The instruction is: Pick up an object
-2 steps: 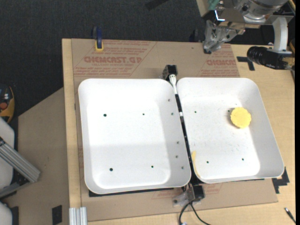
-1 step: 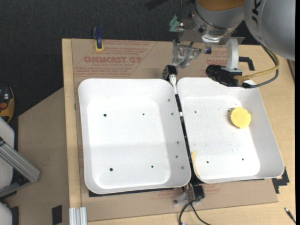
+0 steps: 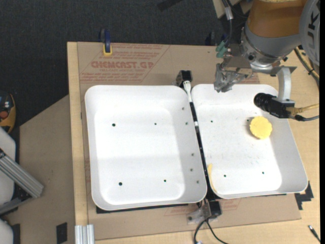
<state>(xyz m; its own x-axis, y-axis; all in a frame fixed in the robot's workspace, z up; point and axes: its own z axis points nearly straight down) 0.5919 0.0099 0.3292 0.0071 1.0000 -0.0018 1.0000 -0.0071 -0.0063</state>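
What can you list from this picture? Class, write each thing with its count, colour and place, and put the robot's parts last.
bins: two, white, side by side on the bench
disc: one, yellow, in the right bin, upper right part
yellow piece: one, pale yellow, at the right bin's left rim near the front; too small to identify
board: one, brown with red print, under the bins
clamp: one, blue and yellow, on the board's far edge
arm: one, grey with an orange band, top right
gripper: one, grey metal, above the right bin's far left corner

The grey arm (image 3: 274,24) reaches in from the right, wrist pointing down.
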